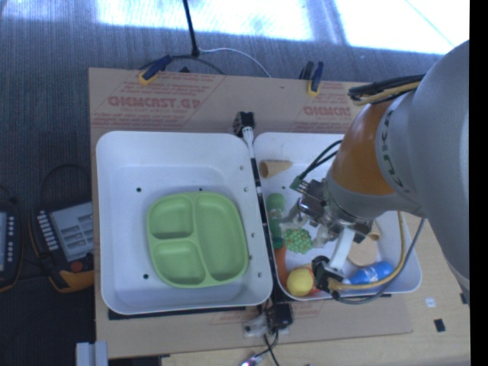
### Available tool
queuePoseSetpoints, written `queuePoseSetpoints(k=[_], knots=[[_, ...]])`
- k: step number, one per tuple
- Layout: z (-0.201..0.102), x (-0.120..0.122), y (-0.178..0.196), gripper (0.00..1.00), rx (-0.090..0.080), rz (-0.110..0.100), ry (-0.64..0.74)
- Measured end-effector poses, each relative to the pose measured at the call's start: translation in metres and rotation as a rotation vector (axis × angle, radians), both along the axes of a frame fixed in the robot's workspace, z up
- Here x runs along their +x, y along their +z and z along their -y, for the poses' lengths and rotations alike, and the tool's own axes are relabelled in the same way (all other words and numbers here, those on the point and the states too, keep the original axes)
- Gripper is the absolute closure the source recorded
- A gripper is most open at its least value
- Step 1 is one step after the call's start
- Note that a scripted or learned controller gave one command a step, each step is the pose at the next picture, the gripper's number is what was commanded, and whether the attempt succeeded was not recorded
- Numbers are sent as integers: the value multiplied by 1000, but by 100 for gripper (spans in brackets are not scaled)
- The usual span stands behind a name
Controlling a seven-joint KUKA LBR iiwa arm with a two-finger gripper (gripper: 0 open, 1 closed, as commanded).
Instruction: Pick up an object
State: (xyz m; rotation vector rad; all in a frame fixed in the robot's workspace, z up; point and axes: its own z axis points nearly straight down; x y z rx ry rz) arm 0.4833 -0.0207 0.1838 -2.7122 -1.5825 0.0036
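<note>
The grey arm (427, 128) with its orange band reaches in from the right over the right bin (412, 277). The gripper (303, 221) hangs low above that bin's left half, among the small things lying there. Whether the gripper is open or closed cannot be told from this slant, since the wrist covers much of it. Just beside the gripper, on its near side, lies a green bumpy ball (297, 241). An orange carrot-like piece (280, 261) lies along the bin's left wall next to the ball, and a yellow fruit (300, 281) sits by the near wall. A tan cone (274, 168) lies in the far left corner, apart from the gripper, and a green piece (274, 204) lies between the cone and the ball, against the wall. A blue thing (375, 271) and a tan flat piece (366, 252) lie toward the near right, partly hidden by the arm. The left bin (122, 174) holds a green divided plate (197, 239), lying flat. Both bins stand side by side on the worktop (152, 105).
</note>
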Motion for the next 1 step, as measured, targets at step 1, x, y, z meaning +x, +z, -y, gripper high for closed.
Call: queuePoseSetpoints(k=[1], knots=[[-38, 0, 0, 100, 1, -1, 371]])
